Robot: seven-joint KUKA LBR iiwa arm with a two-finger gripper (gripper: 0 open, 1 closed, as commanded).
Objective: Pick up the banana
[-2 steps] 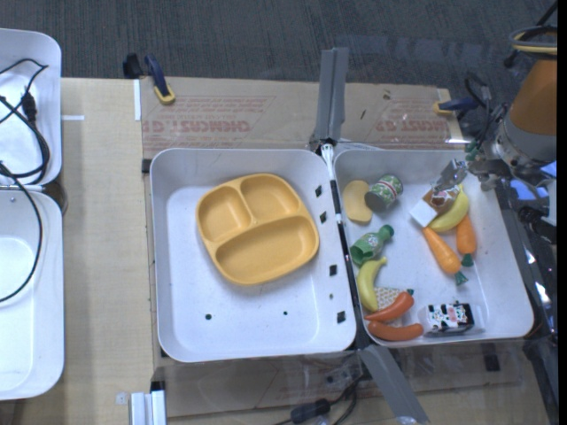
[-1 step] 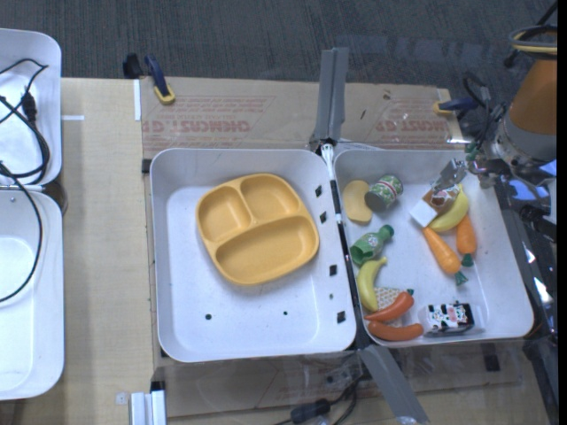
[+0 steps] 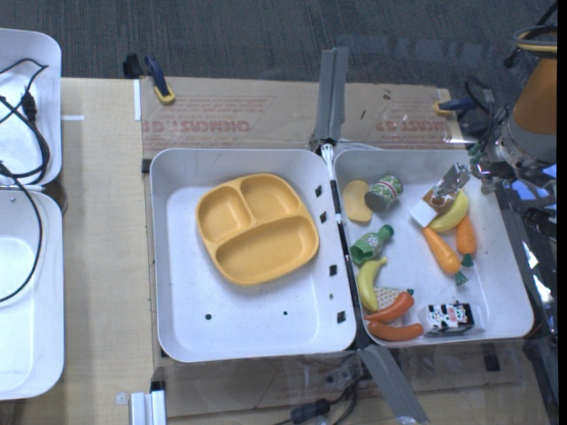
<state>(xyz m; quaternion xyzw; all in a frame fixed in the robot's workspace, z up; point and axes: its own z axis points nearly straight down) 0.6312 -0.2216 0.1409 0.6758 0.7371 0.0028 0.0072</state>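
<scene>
Two yellow toy bananas lie in the right bin point(image 3: 518, 321). One banana point(image 3: 450, 213) rests near the bin's far right, curved beside a white and brown block point(image 3: 427, 207). The other banana point(image 3: 367, 281) lies near the bin's left wall, below a green bottle point(image 3: 370, 243). My gripper point(image 3: 453, 181) hangs over the far right part of the bin, just above the upper banana and the block. Nothing can be seen held in it. The grey arm with its orange band point(image 3: 537, 104) comes in from the upper right.
A yellow divided plate point(image 3: 257, 228) sits in the left bin point(image 3: 177, 326). The right bin also holds two orange carrots point(image 3: 441, 250), two red sausages point(image 3: 391, 307), a green can point(image 3: 384, 191), a tan slice point(image 3: 356, 200) and a black-and-white carton point(image 3: 450, 318). Cables hang at the right edge.
</scene>
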